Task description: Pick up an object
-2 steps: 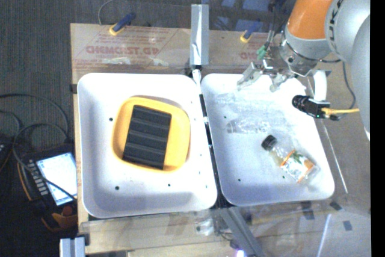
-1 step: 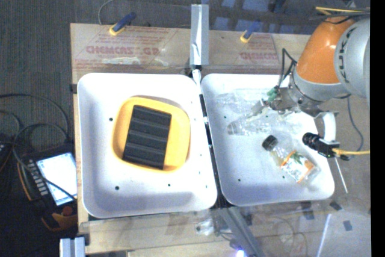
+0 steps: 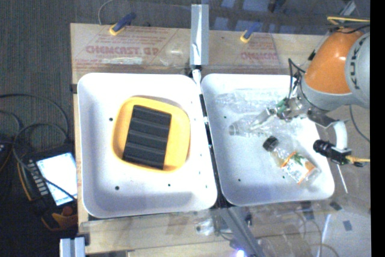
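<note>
Two shallow white bins sit side by side on the bench, filling the middle of the frame. The left bin [image 3: 90,189] holds a yellow, rounded-square tray [image 3: 123,114] lying a little above its centre, and on that tray rests a black ridged block [image 3: 147,136], turned slightly off square to the bin walls. The right bin [image 3: 240,189] holds the smaller things: a small clear bottle [image 3: 290,162] with a dark cap and an orange-and-green label lies on its side in the lower right part of that bin, cap pointing toward the upper left. Above it, toward the bin's upper middle, lies a crumpled piece of clear plastic [image 3: 249,114], hard to make out against the white floor. The arm [image 3: 337,69] comes in from the right edge, its orange band big and bright at the upper right. The gripper [image 3: 287,108] hangs low over the upper right part of the right bin, right at the edge of the clear plastic and well above the bottle in the frame. How the gripper stands, wide or narrow, I cannot tell from here, nor whether it touches the plastic.
</note>
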`<state>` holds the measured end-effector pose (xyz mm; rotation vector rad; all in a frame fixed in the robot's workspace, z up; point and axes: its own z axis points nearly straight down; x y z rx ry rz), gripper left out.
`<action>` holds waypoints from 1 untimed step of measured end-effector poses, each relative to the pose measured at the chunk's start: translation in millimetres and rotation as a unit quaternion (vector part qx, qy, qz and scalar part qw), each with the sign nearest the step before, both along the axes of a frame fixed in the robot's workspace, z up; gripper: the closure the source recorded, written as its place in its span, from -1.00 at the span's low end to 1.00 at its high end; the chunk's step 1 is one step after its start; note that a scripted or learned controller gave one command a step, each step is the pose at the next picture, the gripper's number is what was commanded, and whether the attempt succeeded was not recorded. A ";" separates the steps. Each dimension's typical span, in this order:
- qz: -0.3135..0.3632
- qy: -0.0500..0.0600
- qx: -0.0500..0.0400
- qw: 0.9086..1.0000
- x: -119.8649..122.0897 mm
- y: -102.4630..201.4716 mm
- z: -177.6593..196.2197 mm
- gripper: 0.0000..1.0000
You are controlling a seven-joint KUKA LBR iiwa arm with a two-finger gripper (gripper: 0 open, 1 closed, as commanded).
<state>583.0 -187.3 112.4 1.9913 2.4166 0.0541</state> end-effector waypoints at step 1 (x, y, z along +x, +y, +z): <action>0.026 -0.018 -0.012 0.999 -25.9 6.5 -1.7 -1.00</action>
